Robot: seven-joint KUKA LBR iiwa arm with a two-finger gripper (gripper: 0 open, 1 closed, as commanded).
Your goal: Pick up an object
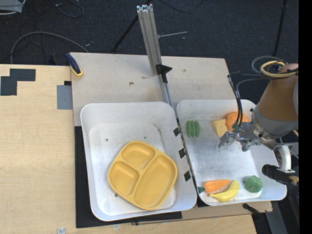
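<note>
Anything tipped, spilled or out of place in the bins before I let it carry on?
Nothing stands out. The yellow divided plate lies flat in the left bin; the banana, carrot and green pepper sit inside the right bin, none spilled over.

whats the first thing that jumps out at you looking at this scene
The big yellow divided plate lies alone in the left bin. In the right bin, bright toy foods are scattered: a green item near the divider, and a carrot, banana and green apple along the near edge. The gripper hangs low there, beside an orange and a yellow block.
</note>
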